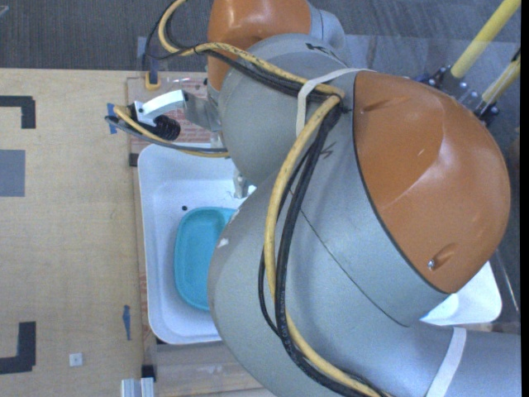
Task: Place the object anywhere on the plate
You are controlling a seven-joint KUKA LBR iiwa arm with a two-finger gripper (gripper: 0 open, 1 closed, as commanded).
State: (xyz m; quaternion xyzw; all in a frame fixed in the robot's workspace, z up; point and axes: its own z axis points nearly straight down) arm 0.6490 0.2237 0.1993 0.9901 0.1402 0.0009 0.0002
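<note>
Turquoise shows on one plate [197, 259], lying flat on the floor of a white bin [157, 222] at about eight o'clock from the middle of the view; its right side is hidden behind the arm. One bin can be counted with certainty — a white corner [475, 304] at about four o'clock, peeping out from under the arm, may belong to the second, but I cannot tell. The object to be placed cannot be made out anywhere; whatever lies further right in the bin is covered.

One arm [331, 246], grey, with two orange parts: a large cap [430, 188] at three o'clock and a rounded joint [256, 11] at twelve o'clock. It comes in from the right and bends over the bin, covering most of it. One bundle of yellow and black cables [285, 188] runs along its body and loops out at eleven o'clock. The jaws are hidden under the arm's bulk — whether they are released or clenched I cannot tell.

Pale wooden tabletop [66, 222] fills the nine o'clock side, carrying black corner marks [25, 110].
</note>
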